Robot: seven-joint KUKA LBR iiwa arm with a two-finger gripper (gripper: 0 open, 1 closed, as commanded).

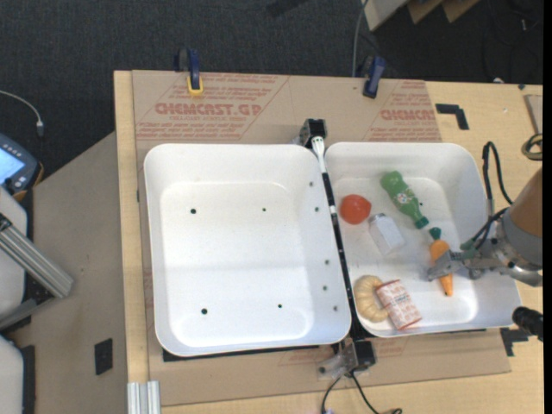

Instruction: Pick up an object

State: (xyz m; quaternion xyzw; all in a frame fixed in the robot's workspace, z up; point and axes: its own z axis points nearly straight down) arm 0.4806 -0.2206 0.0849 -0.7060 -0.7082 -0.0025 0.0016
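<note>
Right bin (457, 158), pincer (442, 270) partly covering carrot (440, 250)

There are two white bins: the left bin (172, 231) at 9 o'clock and the right bin (457, 166) at 3 o'clock. The right bin holds one green bottle (403, 198), one red ball (354, 209), one clear block (386, 232), one carrot (442, 261), one bagel (369, 298) and one red-and-white packet (399, 304). Two blue clamps (191, 65) sit at 12 o'clock.

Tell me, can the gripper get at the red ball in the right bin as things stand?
Probably yes. The red ball lies by the divider with open floor around it. The gripper sits over the orange carrot; a clear packet lies between them, low enough to pass over.
</note>
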